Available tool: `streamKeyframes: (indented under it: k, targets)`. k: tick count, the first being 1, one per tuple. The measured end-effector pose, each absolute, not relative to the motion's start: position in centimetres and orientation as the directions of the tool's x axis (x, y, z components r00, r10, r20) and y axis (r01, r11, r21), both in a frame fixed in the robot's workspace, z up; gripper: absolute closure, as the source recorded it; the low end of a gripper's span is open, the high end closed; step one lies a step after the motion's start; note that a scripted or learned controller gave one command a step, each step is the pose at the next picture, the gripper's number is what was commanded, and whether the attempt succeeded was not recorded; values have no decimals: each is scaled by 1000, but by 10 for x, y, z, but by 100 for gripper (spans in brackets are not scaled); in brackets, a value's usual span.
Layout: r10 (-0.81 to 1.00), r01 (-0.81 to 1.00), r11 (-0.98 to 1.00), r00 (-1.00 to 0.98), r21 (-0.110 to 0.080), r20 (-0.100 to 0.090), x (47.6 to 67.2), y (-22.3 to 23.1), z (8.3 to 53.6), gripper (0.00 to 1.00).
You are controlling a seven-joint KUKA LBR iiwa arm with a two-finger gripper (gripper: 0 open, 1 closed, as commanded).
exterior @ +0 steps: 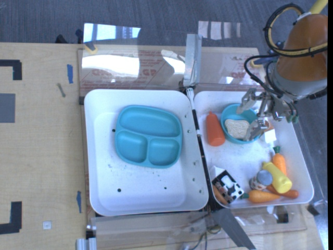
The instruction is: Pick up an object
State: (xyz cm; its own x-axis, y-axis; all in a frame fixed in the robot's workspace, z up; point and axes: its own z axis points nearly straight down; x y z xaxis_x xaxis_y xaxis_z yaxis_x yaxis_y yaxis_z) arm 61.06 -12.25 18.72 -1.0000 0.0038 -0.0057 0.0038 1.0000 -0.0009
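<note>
Carrot (264, 196) lies well below tool (255, 120), which hovers over blue bowl (238, 125).

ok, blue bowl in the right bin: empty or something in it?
Not empty. The blue bowl sits upright in the right bin with a pale bread-like piece lying inside. The gripper hangs over its rim.

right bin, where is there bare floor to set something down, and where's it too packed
In the right bin, bare floor lies mid-bin, between the orange cylinder, the blue bowl and the toy pile at the near edge. The far side is crowded: the gripper hangs over the bowl. The left bin has floor around the blue tray.
</note>
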Motion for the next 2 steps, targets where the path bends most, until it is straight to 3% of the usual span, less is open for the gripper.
streamKeyframes:
  k: [1, 2]
  targets:
    - [-95, -95, 995, -995, -2, -12, 630, -100, 102, 0]
    - [-19, -19, 1000, -1000, 1, -15, 615, -97, 92, 0]
